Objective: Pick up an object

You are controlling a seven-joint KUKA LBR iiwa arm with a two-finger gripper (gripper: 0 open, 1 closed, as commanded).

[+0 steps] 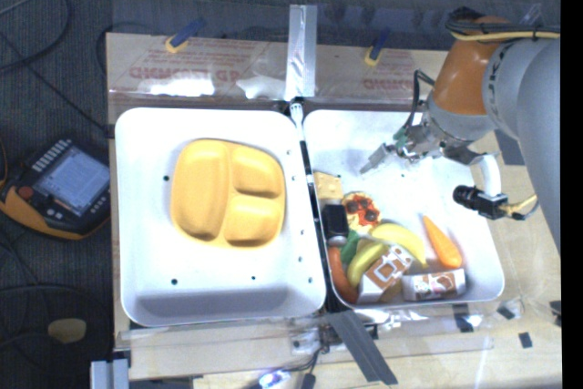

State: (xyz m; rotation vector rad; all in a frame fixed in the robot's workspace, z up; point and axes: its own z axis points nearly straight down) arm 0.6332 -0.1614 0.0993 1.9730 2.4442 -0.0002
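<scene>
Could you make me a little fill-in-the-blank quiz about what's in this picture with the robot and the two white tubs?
1. The yellow divided tray lies in the ____ bin.
2. The claw hangs over the ____ bin.
3. The banana lies to the ____ of the carrot.
4. The band above the arm's wrist is ____.

Missing words: left; right; left; orange

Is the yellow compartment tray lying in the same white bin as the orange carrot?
No, the yellow compartment tray lies in the left white bin, while the orange carrot lies in the right white bin.
</scene>
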